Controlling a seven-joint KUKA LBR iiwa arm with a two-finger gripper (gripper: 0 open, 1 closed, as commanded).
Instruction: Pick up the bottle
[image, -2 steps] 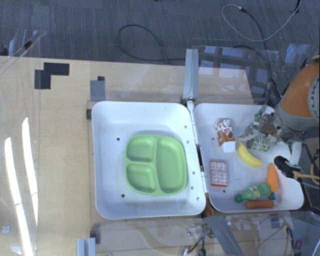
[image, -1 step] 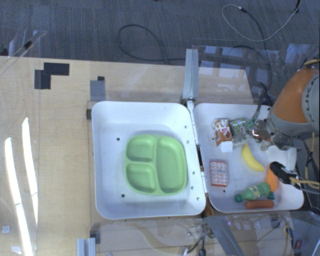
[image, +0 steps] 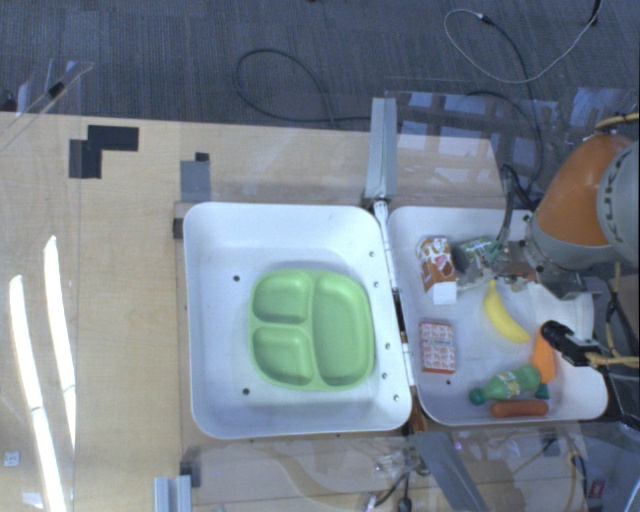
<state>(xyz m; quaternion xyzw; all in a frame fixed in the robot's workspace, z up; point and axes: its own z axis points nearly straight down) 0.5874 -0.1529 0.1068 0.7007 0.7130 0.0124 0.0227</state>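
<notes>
A green bottle (image: 512, 382) with a yellow label and an orange cap lies on its side near the front edge of the right bin (image: 590, 400), cap pointing left. My gripper (image: 507, 263) hangs over the back of that bin, well behind the bottle, beside a greenish-silver container (image: 474, 252) lying there. The arm's grey wrist and orange band come in from the right above it.
The right bin also holds a brown snack pack (image: 433, 257), a small white block (image: 445, 293), a banana (image: 504, 313), a red-and-white packet (image: 437, 347), an orange carrot (image: 543, 358) and a red sausage-like piece (image: 520, 409) touching the bottle. A green divided plate (image: 310, 328) lies in the left bin (image: 210, 300).
</notes>
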